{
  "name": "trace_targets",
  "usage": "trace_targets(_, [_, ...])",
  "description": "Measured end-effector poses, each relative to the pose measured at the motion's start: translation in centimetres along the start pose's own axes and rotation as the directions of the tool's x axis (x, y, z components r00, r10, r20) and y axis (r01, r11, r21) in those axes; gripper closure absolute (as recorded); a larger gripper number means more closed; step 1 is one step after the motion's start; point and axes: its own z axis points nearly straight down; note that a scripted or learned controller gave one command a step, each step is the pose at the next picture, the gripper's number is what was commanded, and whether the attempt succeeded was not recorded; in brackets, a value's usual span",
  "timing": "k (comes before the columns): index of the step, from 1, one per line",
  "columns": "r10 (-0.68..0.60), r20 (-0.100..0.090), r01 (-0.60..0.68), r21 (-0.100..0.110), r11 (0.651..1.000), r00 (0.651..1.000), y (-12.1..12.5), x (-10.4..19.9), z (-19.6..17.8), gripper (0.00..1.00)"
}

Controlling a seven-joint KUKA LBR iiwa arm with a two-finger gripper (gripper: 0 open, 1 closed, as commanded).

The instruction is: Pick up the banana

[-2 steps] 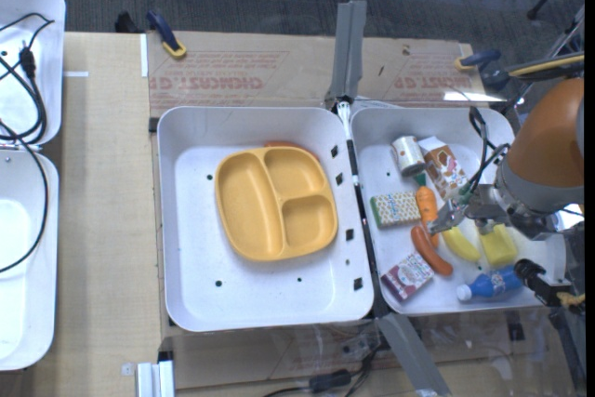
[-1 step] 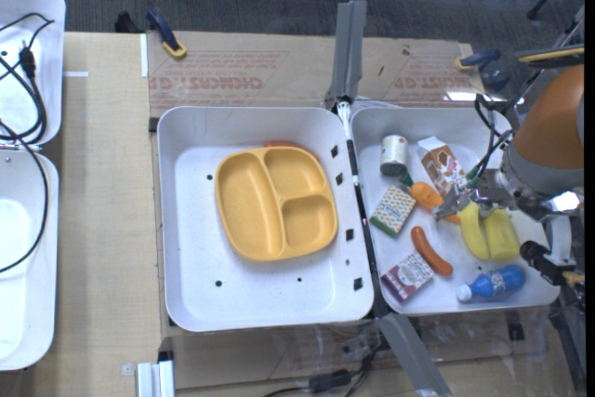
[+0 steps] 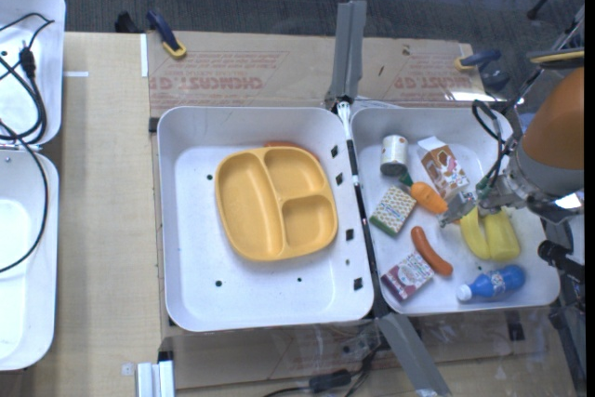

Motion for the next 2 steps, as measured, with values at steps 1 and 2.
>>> trace_targets(1, [0.004, 0.015, -0.004, -0.005, 1.000, 1.000, 0.0, -0.4, -1.0, 1.00])
trace_targets(2, [0.276, 0.030, -0.276, -0.007, 0.961, 0.961, 2.5, 4.4, -10.3, 1.00])
